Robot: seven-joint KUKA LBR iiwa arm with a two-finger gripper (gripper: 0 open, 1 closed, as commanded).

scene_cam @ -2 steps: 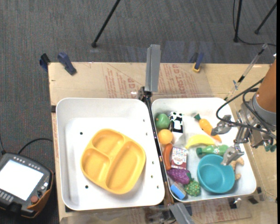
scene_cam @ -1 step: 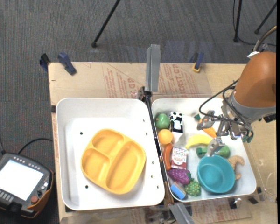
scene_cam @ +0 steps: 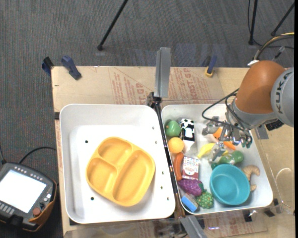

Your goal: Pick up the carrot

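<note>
Teal bowl (scene_cam: 230,185): sat nearest you in the right bin (scene_cam: 266,181), just below the work area.
Risk, crowding: the bowl, a green vegetable (scene_cam: 232,158) and a yellow piece (scene_cam: 206,150) lay packed just beside the target, so you could have lifted or dragged a neighbour along with it.
Risk, mistaken target: a red-orange stick (scene_cam: 178,165) by the bin's left wall looked much the same, and the program could have taken it for the carrot.
Risk, slip: the carrot (scene_cam: 229,144) looked smooth and tapered, I judged, so a grip near one end could have squeezed it out.
Carrot, place: it lay in the right half of the right bin, directly under the gripper (scene_cam: 223,143), between the green vegetable and the far wall.
Carrot, look: you had orange showing on both sides of the gripper, as of one slanted piece; its middle was hidden.
Claw: you could not tell from above whether it was wide, narrow or holding anything, so no hold could be claimed.
Arm (scene_cam: 258,88): reached in from the right, furthest from you.
</note>
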